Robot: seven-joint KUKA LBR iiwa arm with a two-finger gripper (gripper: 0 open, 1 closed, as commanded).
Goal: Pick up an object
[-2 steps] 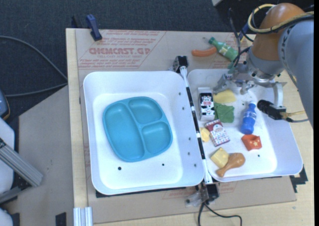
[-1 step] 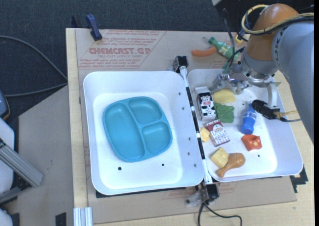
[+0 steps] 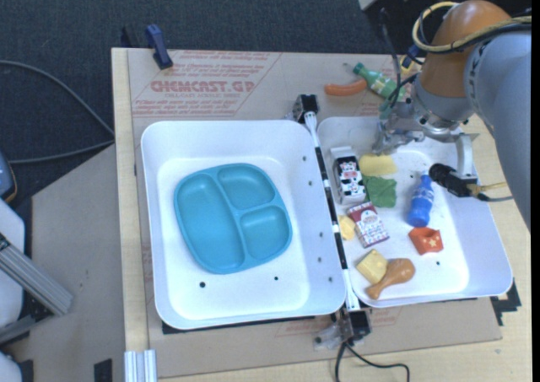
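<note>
White bins sit side by side on your bench: the left bin (image 3: 169,287) carries a blue divided plate (image 3: 232,217), the right bin (image 3: 481,275) the clutter. Your gripper (image 3: 393,142) hangs over the right bin's far end, just above a yellow block (image 3: 377,165) — how it's set, I cannot tell. Below that lie a green piece (image 3: 382,192), blue bottle (image 3: 420,201), red piece (image 3: 427,240), small carton (image 3: 367,226) and toy drumstick (image 3: 393,274).

Arm (image 3: 494,60) low, tool (image 3: 390,137) downward
</note>
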